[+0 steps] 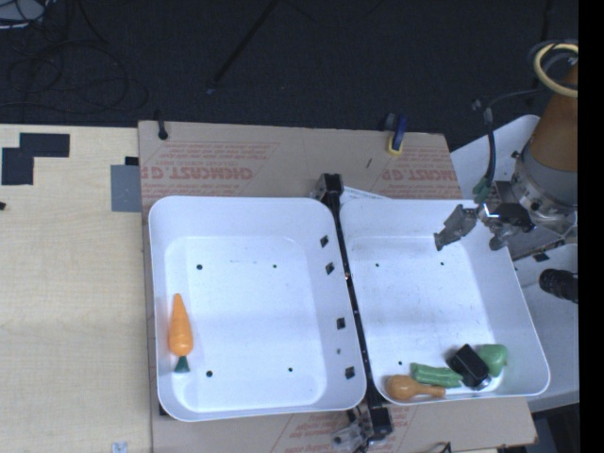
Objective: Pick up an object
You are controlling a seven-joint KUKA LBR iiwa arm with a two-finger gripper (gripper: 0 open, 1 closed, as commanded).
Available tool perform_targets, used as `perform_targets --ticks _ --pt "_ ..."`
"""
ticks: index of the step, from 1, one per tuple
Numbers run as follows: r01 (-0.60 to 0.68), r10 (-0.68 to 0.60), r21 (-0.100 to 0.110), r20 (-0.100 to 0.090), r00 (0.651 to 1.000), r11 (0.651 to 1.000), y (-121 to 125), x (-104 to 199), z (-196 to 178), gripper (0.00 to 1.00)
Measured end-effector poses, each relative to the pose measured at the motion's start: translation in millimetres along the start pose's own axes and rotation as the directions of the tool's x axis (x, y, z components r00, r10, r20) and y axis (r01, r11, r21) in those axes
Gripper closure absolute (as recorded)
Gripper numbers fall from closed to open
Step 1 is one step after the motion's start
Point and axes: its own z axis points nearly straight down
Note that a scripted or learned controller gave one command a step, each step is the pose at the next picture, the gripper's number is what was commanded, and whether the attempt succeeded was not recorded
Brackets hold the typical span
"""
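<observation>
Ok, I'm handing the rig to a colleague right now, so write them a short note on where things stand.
Gripper: above the right bin's far right part, jaws open, holding nothing.
Left bin: toy carrot by its left wall.
Right bin, near corner: black block, green piece, green pod and orange pear-like piece huddled together.
Done: nothing picked.
Left: descend on one object, close, lift.
</observation>
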Motion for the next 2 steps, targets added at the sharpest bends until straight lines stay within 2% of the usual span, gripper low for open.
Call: perform_targets --ticks 1,2 --pt "0.004 -0.004 -0.005 0.0 1.0 1.0 86 43 80 0.0" --pt "0.004 -0.004 -0.02 0.001 1.0 1.0 84 71 -88 0.0"
